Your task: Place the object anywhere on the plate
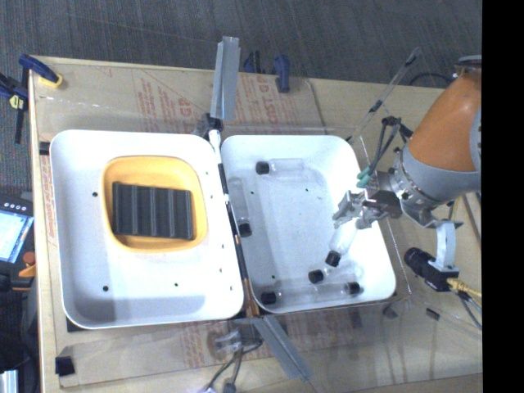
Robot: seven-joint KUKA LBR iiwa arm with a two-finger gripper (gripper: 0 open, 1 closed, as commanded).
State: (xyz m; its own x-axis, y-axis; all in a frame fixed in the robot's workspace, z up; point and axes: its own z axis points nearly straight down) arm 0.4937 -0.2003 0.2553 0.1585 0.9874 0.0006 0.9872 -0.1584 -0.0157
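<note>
That clear plastic tube with a black cap (339, 244) hangs pinched in the closed gripper (350, 217) over the glossy right bin (282, 219), yellow ridged plate (155, 201) far off left.

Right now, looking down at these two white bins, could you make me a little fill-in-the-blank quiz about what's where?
1. The yellow plate with dark ridges lies in the ____ bin of the camera view.
2. The arm's gripper hangs over the ____ bin.
3. The band above the arm's wrist is coloured ____.
4. A clear tube-like object with a black tip sits just ____ the gripper in the picture.

Missing words: left; right; orange; below
</note>
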